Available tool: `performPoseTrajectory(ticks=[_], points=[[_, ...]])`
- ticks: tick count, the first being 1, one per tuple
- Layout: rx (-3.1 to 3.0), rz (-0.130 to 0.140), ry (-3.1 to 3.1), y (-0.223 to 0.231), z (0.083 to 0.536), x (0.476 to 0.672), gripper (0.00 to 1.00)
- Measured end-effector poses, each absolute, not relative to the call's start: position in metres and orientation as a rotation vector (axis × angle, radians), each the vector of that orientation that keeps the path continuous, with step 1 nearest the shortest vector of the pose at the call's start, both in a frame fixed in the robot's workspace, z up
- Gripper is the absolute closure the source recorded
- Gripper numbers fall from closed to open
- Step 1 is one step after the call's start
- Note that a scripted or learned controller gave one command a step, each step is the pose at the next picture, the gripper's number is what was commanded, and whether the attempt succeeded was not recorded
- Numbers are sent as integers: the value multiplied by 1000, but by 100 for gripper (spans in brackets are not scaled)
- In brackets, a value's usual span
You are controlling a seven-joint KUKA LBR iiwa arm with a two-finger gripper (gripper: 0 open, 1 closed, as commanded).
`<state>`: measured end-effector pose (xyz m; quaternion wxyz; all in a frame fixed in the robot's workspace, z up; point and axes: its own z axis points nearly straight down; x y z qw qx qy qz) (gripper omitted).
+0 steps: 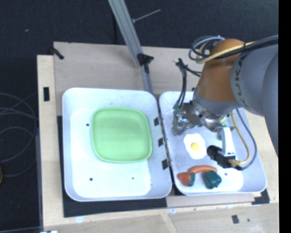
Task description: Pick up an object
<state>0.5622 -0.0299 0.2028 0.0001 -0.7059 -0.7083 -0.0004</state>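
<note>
Pale surface (pixel 106 67), two white bins. Arm low over right bin (pixel 252 178), approach step; jaws' state unclear. Next: descend onto fried egg (pixel 195 146).

We see the gripper (pixel 180 123) low over the right bin (pixel 254 178), at its rim nearest the left bin (pixel 77 106). Just beside the gripper toward the front lies a fried egg (pixel 194 145); past it a sausage (pixel 202 169), a red piece (pixel 186 178) and a teal piece (pixel 212 179) crowd the front. Across the divider, a green plate (pixel 121 134) fills the left bin's middle, with bare floor around it.
</note>
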Motion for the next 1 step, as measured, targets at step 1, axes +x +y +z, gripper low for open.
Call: performPoseTrajectory(ticks=[1], points=[[-2216,-2,-2226,25,203,547,100]])
